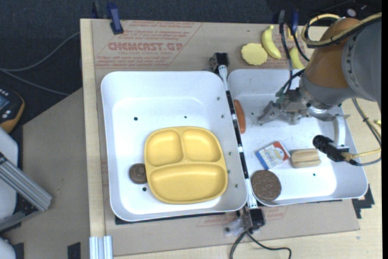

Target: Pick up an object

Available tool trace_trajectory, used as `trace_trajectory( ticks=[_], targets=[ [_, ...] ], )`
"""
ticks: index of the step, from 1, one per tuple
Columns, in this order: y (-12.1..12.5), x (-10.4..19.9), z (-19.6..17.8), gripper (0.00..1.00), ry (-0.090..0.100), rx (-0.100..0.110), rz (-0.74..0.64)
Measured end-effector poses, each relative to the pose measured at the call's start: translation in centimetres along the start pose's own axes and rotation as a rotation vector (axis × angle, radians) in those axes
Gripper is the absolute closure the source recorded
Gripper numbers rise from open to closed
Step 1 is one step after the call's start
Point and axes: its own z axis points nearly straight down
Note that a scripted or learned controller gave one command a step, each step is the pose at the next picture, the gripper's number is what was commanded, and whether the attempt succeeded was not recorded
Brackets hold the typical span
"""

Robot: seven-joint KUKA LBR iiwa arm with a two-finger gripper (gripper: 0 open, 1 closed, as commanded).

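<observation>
Gripper [274, 113], fingers spread and empty, hovers in the right bin [345, 188] near an orange sausage [240, 116], card [272, 154], wooden block [305, 158], brown disc [265, 185].

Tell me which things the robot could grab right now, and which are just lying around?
For the job, in the right bin where the gripper is:
- blue and red packet
- tan block
- brown round cookie
- orange sausage-shaped thing

Just lying about:
- yellow divided plate and small brown disc in the left bin
- banana and yellow round piece on the bench
</observation>
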Motion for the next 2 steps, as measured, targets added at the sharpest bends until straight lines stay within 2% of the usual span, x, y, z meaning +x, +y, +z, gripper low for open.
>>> trace_trajectory(
  ticks=[1, 2],
  targets=[
    [-9.6, -9.2, -0.2, 0.0, 0.006, -0.001, 0.007],
    [-10.6, -8.5, 0.0, 0.0, -0.002, -0.004, 0.005]
  ],
)
